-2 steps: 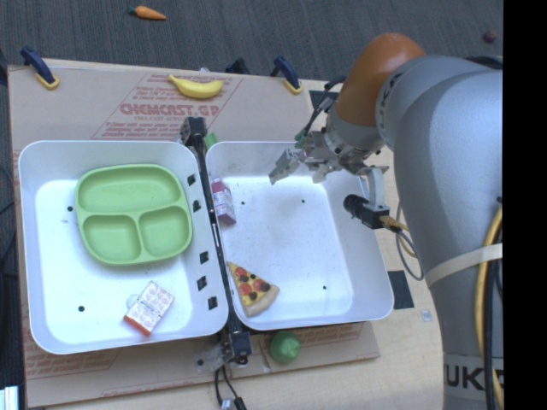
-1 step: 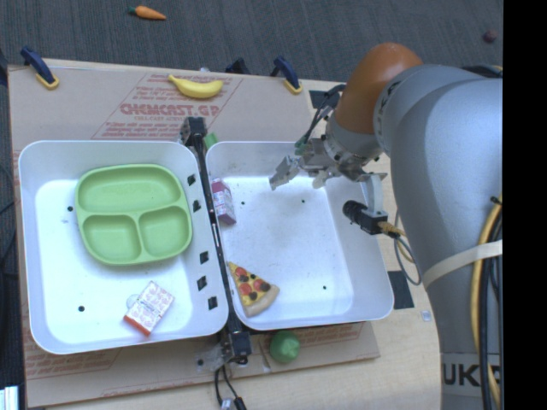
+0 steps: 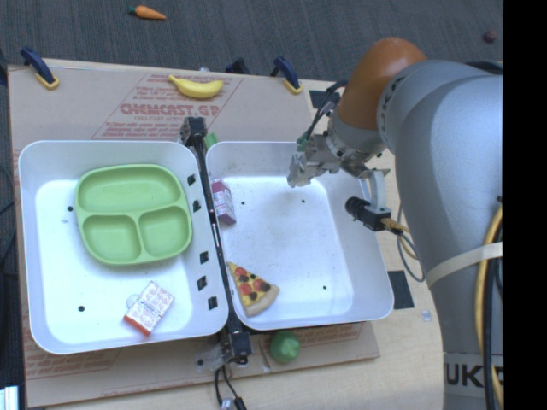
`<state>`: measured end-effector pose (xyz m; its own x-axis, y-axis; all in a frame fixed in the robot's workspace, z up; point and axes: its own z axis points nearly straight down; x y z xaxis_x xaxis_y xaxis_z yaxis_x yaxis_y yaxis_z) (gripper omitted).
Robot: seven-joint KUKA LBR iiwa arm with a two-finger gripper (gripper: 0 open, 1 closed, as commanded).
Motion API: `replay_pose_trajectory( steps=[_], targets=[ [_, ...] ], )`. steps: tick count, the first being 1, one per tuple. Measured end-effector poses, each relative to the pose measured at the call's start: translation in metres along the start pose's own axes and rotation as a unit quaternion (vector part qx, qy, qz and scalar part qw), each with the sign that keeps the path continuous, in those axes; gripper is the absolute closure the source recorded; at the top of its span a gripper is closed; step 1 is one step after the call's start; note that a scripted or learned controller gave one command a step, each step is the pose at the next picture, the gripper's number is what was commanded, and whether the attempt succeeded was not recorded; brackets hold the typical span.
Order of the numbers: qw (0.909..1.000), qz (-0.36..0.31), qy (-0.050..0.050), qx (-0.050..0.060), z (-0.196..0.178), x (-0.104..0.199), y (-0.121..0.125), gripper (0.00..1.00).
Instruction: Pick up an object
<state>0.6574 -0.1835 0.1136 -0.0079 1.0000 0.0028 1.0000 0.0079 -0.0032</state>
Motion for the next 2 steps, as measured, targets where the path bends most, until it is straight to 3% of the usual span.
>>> replay_pose_trajectory(
  steps=[1,2],
  targets=[
    [1.0000,0.000,0.000,0.000,0.000,0.000,0.000,0.00],
    [1.0000,0.003,-0.001,-0.002,0.006,-0.027,-0.001,0.00]
  ],
)
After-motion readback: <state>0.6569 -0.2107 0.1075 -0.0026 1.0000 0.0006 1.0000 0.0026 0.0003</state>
